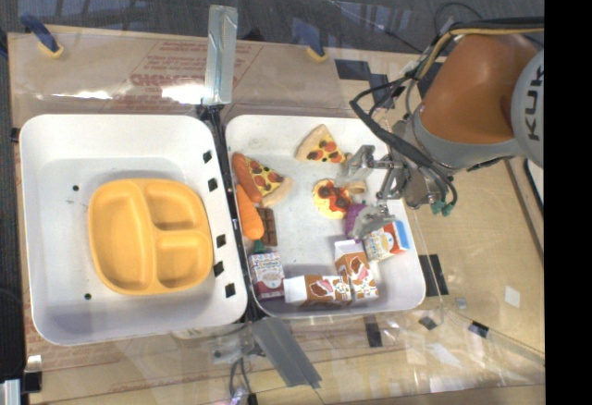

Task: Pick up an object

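The right bin point(305, 241) holds several toy foods. My gripper point(366, 189) hovers over the bin's right side, open, with one finger point(360, 159) toward the back and the other toward the front. A yellow and red round toy point(328, 198) lies just left of the fingers, and a purple piece point(355, 221) sits under the front finger. I see nothing gripped between the fingers. A pizza slice point(321, 146) lies behind the gripper, and a small white, blue and orange carton point(389, 239) lies in front of it.
The left bin point(55, 153) holds a yellow divided plate point(148, 234). The right bin's left wall is lined by a hot dog point(246, 174), a second pizza slice point(268, 181) and a carrot point(251, 216). Small cartons point(265, 272) and a brown bottle point(319, 288) lie along the front.
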You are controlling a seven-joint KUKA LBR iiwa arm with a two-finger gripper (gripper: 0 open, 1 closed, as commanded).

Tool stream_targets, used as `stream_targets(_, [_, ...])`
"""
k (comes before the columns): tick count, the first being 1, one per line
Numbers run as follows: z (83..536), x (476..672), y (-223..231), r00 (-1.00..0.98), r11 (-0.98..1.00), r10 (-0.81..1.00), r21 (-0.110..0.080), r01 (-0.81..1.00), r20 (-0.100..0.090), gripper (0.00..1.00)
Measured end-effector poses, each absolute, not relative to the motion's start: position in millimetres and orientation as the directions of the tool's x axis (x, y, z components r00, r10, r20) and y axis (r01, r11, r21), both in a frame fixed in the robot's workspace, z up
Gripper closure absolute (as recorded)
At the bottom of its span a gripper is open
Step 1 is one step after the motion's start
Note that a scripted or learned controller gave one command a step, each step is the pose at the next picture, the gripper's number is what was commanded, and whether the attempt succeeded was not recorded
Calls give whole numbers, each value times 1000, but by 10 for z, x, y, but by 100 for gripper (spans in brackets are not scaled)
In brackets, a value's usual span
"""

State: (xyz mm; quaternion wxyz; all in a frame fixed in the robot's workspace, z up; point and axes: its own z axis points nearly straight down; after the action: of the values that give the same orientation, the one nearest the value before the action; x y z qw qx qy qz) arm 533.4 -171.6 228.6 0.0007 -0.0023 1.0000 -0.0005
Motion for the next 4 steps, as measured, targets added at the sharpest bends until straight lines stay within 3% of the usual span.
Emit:
stream_targets(1, [1028,5106,-1879,-999,999,-42,-2,-42,-5,0])
stream_targets(2, [924,5358,-1564,-991,991,132,1,132,-2,0])
stream_targets(3, [999,4875,-2105,-978,978,207,-2,207,-34,0])
stream_targets(4, [935,5101,-1801,-933,933,361,1,361,-5,0])
